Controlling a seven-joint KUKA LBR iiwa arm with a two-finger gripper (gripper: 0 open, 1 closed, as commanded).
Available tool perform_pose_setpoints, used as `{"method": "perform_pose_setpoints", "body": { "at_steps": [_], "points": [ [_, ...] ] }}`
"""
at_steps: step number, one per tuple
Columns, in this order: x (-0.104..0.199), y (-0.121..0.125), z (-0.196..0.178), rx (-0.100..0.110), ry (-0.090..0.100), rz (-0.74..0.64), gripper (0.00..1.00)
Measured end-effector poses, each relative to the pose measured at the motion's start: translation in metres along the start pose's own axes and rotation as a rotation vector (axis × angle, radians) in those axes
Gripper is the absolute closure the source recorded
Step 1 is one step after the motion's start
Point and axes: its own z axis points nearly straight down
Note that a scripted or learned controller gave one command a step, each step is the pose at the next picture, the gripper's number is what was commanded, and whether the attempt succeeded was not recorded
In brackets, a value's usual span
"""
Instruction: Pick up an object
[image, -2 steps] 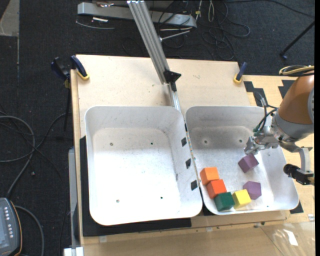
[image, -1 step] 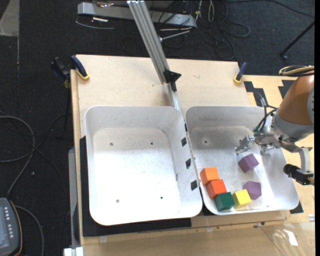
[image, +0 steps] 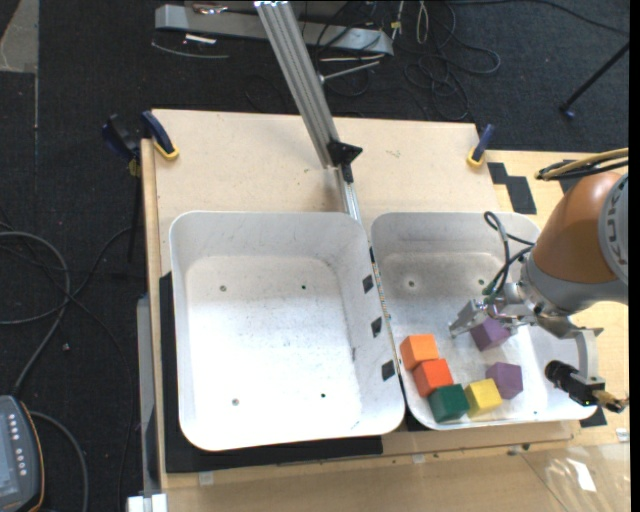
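Gripper (image: 487, 322) down in the right bin (image: 430, 235), metal fingers pinching a small purple block (image: 490, 333). Just below: another purple cube (image: 507, 379), yellow cube (image: 483, 396), green cube (image: 449, 402). Lower left: two orange cubes (image: 420, 349), stacked close. All matte, blocky, foam-looking.

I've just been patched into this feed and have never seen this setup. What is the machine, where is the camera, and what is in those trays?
One fixed camera looks down at a slant on a bench. The grey and orange shape at the right is a robot arm; its gripper is low in the right bin, at a purple block. Whether it actually grips that block is unclear. Nearby lie an orange block, a red-orange block, a green block, a yellow block and a second purple block. The left bin sits alongside.
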Motion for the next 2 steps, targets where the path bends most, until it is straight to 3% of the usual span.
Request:
{"method": "perform_pose_setpoints", "body": {
  "at_steps": [1,2],
  "points": [
    [-0.001,0.001,-0.010,-0.002,0.000,0.001,1.00],
    [0.108,0.003,-0.101,-0.003,0.005,-0.009,1.00]
  ]
}}
